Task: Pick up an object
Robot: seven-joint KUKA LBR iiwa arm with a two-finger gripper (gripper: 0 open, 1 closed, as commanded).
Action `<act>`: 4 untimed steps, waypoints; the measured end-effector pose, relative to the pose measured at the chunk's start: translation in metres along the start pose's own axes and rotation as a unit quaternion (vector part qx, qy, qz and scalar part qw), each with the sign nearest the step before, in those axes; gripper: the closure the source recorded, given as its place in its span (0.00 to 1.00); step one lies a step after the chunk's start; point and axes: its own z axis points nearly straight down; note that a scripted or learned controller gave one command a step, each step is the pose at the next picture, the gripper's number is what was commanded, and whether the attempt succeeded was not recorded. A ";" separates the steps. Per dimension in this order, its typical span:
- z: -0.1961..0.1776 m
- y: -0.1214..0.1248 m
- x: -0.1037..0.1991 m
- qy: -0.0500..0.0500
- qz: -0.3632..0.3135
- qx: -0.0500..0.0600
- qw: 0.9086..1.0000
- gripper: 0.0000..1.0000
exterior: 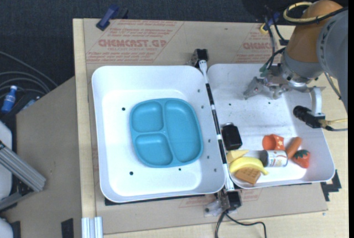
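Note:
My gripper (pixel 265 89) hangs over the far part of the right bin (pixel 235 73), its grey fingers spread with nothing between them. The objects lie well in front of it, along the bin's near edge. There is a black block (pixel 230 135) by the left wall and a yellow banana (pixel 247 165) on top of a brown piece (pixel 247 177). To their right are a small white-labelled bottle (pixel 276 159), an orange-red piece (pixel 272 141), a carrot (pixel 294 145) and a red fruit (pixel 301 159).
The left bin (pixel 110 84) holds a blue divided plate (pixel 166 132). A black clamp (pixel 200 57) sits at the far end of the seam between the bins. The arm's grey and orange wrist (pixel 307 37) and cables cover the right bin's far right corner.

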 end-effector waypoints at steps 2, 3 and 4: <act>-0.011 0.001 0.000 0.000 0.000 -0.001 1.000 0.00; 0.001 -0.106 0.031 0.000 0.001 0.000 1.000 0.00; 0.000 -0.036 0.034 -0.001 0.000 -0.002 1.000 0.00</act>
